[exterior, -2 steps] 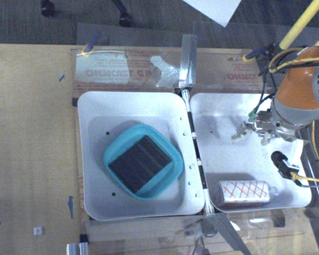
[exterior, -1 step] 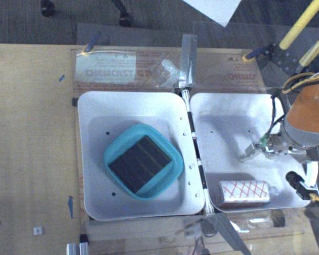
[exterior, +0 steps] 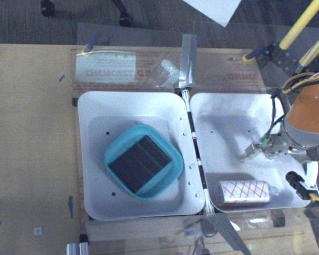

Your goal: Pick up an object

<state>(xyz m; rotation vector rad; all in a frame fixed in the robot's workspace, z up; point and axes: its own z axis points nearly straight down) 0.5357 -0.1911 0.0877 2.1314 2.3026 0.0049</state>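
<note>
A white box with a red criss-cross pattern [exterior: 243, 190] lies flat near the front edge of the right bin [exterior: 223, 116]. In the left bin [exterior: 90, 142] sits a teal square dish [exterior: 173, 163] with a dark block [exterior: 139, 163] resting inside it. My gripper [exterior: 251, 151] reaches in from the right over the middle of the right bin, behind the patterned box and apart from it. Its tip points left toward the bin's centre. Above the wrist the orange band [exterior: 308, 108] is at the right edge.
A ridge [exterior: 194, 142] with small holes divides the two bins. Cables and a black fitting [exterior: 296, 182] hang by the arm at the right bin's front right corner. Taped plastic sheets [exterior: 106, 68] lie behind the bins.
</note>
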